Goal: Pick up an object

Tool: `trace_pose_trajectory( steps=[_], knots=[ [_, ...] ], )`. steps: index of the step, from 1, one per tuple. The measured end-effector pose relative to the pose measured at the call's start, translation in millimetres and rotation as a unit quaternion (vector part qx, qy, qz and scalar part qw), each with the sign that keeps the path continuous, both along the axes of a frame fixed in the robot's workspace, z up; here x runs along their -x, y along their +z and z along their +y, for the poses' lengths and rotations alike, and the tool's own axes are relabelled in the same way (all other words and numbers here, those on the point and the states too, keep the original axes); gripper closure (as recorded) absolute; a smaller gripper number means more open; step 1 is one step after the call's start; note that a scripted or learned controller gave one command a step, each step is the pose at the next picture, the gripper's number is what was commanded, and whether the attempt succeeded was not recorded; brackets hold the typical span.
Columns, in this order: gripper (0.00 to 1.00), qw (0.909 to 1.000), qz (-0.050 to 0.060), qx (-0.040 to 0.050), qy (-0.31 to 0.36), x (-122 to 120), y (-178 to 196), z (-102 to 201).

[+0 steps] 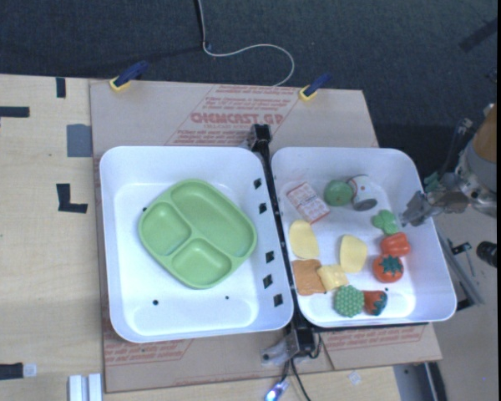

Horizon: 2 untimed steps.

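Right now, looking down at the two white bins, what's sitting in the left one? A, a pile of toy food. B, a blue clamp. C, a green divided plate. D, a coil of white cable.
C: the green divided plate lies alone in the left bin, while the toy food sits in the right bin.

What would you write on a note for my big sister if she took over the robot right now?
End effector: at the right edge of the right bin, low over it; nothing visibly held, and whether it is open or shut cannot be told.
Nearest things: a small green toy just beside it, then a red tomato-like toy and a strawberry.
Also in the right bin: two yellow pieces, an orange-brown piece and a green bumpy ball.
Left bin: a green divided plate.
Done: nothing picked up yet.
Left: grasp one object and lift it.
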State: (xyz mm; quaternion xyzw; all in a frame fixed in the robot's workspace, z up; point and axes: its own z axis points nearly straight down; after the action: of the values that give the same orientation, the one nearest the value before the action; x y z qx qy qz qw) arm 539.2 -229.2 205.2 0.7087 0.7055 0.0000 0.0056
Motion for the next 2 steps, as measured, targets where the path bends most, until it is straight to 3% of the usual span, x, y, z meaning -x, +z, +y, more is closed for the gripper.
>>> trace_pose_trajectory(
  steps=[1, 2],
  knots=[
    [1.00, 1.0000, 0.005, -0.0034, 0.003, 0.9, 3.3, 5.9],
    [1.00, 1.0000, 0.005, -0.0037, 0.004, -69.5, -65.2, 6.8]
  ],
)
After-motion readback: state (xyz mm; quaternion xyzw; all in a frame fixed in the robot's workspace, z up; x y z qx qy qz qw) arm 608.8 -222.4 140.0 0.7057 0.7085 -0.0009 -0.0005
